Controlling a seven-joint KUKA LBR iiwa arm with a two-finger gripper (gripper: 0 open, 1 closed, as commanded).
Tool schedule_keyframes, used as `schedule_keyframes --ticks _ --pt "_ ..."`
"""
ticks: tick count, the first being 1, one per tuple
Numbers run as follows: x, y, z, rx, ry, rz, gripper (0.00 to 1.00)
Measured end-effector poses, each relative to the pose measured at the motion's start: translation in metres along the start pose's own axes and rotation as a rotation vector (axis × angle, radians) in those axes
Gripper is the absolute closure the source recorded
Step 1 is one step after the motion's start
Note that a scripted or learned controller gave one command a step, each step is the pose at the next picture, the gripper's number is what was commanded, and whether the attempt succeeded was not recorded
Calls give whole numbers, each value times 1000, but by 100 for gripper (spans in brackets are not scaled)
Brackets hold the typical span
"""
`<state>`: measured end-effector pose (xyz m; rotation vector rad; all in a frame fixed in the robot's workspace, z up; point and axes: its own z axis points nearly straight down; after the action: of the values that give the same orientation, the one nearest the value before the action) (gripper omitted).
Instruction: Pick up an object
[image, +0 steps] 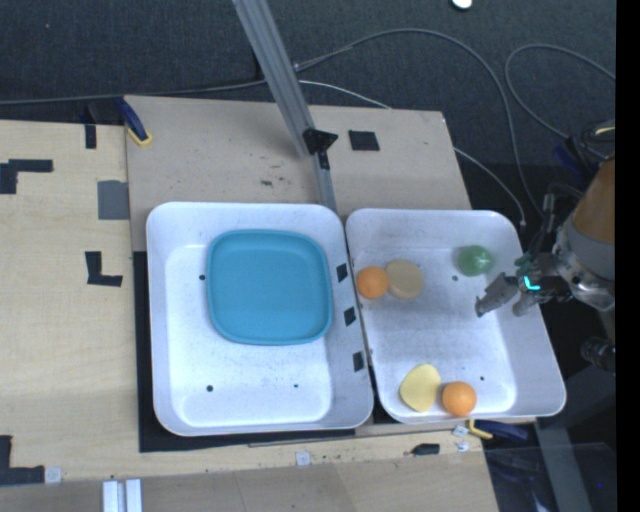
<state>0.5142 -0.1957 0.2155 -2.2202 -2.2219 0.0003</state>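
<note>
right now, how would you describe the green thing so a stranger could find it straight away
Start at the right white bin, the one without the blue plate. Look to its far right corner, close to the claw, for a small green ball. It lies apart from the others and is the only green item; its neighbours are orange, tan or yellow.

- left bin (180, 400): white, faint dark specks on the floor
- right bin (530, 385): white, same fine speckling
- plate (268, 286): flat light blue, no pattern
- ball (372, 282) by the divider: orange
- round piece (405, 279) touching it: pale tan/beige
- small ball (473, 260): green
- lump (420, 387) near front edge: pale yellow
- ball (459, 398) beside the lump: orange
- gripper (510, 296): dark grey/black, small teal glow at its base
- bench (60, 300): light wood tone, black tape marks
- clamp (135, 122) at back corner: blue with yellow tip
</note>
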Motion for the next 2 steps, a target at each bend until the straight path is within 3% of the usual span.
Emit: schedule_keyframes --ticks 1,2 --pt "0 0 0 0 0 0 0" --pt "-1 -7 45 4 1 0 0"
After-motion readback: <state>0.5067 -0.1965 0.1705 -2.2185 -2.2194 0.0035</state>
